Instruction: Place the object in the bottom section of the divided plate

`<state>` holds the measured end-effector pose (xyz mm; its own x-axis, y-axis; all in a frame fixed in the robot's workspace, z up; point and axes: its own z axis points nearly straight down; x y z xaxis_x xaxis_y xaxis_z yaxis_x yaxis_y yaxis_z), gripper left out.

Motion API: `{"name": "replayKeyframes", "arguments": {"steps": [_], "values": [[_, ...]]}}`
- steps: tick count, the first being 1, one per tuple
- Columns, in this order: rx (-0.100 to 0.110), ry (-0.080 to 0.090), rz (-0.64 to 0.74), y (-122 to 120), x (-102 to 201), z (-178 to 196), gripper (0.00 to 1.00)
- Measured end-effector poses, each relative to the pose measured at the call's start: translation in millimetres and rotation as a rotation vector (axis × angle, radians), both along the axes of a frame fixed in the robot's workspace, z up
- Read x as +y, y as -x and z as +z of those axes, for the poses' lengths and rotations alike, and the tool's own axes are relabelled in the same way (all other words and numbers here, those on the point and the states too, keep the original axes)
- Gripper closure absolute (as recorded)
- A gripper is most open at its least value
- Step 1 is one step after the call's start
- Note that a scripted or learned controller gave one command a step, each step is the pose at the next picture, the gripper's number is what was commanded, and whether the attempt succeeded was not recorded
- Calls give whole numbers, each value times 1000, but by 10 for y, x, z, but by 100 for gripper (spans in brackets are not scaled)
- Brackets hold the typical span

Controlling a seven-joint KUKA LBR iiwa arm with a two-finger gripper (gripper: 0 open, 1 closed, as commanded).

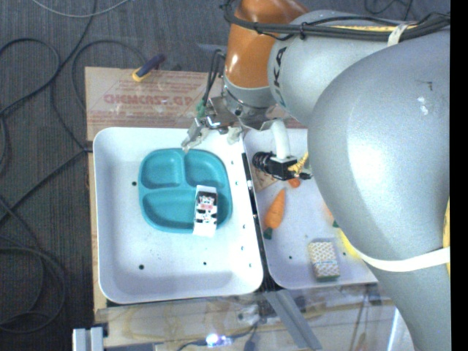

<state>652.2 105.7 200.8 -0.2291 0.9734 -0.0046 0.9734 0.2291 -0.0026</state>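
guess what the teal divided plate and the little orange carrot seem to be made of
The teal divided plate looks like moulded plastic: one even colour, soft sheen, rounded raised ridges. The little orange carrot with its green tip is probably a plastic or rubber toy, since its colour is flat and uniform; the view is too small to tell which.

Divided plate [175, 189] in left bin [117, 269], small carton [206, 210] on its lower-right edge; carrot [275, 210] and sponge [324, 259] in right bin [292, 269].

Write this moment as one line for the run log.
gripper: above plate's far rim | toy carton: on blue divided plate, right side | carrot: right bin
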Motion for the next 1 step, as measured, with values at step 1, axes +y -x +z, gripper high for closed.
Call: {"name": "replayKeyframes", "arguments": {"steps": [1], "values": [[0,0,-1,-1,-3,1,0]]}}
